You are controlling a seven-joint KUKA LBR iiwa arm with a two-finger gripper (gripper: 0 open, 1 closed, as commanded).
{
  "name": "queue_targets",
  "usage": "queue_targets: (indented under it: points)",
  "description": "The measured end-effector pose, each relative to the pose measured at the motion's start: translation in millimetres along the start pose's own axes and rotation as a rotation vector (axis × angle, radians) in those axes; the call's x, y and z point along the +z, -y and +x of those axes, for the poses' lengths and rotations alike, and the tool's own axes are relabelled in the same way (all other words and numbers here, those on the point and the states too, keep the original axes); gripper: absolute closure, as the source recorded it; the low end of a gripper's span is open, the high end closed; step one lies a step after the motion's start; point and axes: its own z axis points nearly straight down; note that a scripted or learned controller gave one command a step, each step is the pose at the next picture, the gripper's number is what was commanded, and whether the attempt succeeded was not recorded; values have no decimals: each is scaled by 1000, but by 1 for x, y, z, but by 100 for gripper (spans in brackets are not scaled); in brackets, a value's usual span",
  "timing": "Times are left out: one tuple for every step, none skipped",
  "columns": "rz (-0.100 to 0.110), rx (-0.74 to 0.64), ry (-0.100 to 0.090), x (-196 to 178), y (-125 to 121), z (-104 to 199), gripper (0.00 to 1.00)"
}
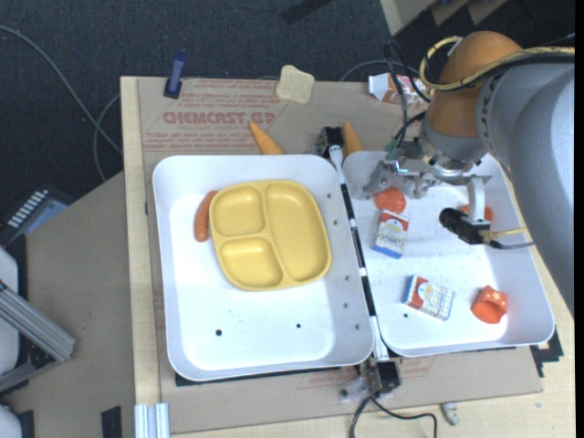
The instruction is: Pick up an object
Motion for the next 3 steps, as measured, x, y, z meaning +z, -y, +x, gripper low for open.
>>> queue_targets:
  points:
    - [-1,0,0,0,-1,5,0]
    - [-2,1,1,0,-1,-10,0]
    - [0,0,-1,0,-1,6,0]
